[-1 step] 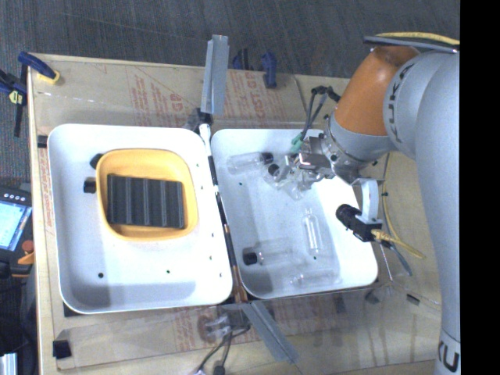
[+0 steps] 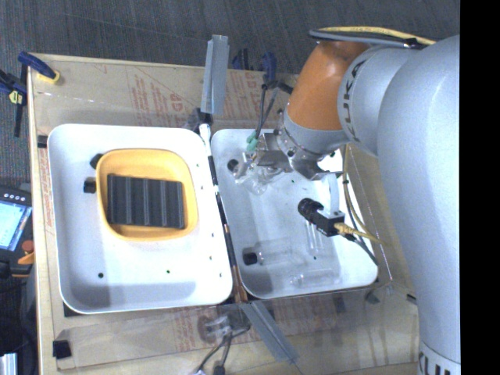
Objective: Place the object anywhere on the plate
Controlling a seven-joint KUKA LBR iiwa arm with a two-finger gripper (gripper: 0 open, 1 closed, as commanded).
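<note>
Lying flat on yellow plate: dark ribbed block, ribs running near-to-far; pincer over right bin, grip unreadable.

Bulky grey arm, smooth rounded shell; orange band above wrist; dark lettering; silvery metal tool.

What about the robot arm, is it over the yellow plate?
No, the yellow plate lies in one bin, and the robot arm reaches over the other bin.
</note>
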